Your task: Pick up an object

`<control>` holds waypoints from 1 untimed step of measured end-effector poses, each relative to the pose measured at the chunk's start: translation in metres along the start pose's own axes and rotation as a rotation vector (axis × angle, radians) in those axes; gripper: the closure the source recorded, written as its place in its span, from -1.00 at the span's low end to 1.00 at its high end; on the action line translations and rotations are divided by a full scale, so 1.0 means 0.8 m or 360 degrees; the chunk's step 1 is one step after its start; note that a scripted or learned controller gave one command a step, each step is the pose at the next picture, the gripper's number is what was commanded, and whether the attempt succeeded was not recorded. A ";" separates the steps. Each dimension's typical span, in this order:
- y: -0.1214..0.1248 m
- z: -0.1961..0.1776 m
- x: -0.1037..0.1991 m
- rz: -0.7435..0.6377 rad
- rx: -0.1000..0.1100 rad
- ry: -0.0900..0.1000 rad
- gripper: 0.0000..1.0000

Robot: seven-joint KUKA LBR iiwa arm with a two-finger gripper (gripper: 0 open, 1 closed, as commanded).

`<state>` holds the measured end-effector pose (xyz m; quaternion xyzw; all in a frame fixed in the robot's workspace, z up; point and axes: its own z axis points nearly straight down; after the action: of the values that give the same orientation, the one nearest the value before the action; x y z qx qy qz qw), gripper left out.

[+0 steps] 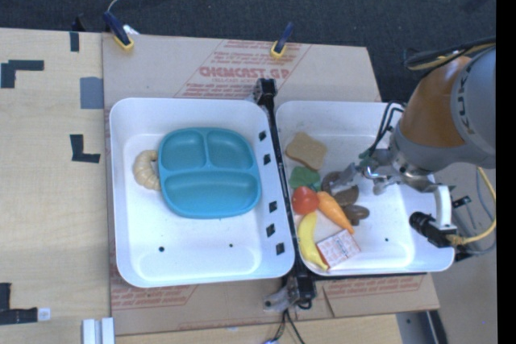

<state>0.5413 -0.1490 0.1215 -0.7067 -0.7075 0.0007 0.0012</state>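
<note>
I am counting two white bins: the left bin (129,254) and the right bin (395,254). The left bin is holding one blue divided plate (210,172) with three compartments and one beige, lumpy item (146,169) touching the plate's left edge.

The right bin is holding one tan bread slice (305,150), one green piece (304,177), one red tomato (304,200), one orange carrot (334,209), one yellow banana (310,238), one small printed packet (338,248) and two dark brown lumps (350,204).

The carrot is lying with its long axis running diagonally, thick end at upper left beside the tomato, tip pointing to lower right. The banana is lying just below it, its long axis running from upper left to lower right along the bin's left wall.

The gripper (351,176) is reaching in from the right, sitting just above the brown lumps. Its jaws are appearing slightly spread; I am seeing nothing pinched between them.
</note>
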 end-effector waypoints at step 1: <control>-0.026 0.044 0.006 0.0001 -0.0013 -0.0004 -1.00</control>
<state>0.5201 -0.1441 0.0867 -0.7069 -0.7073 -0.0012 -0.0026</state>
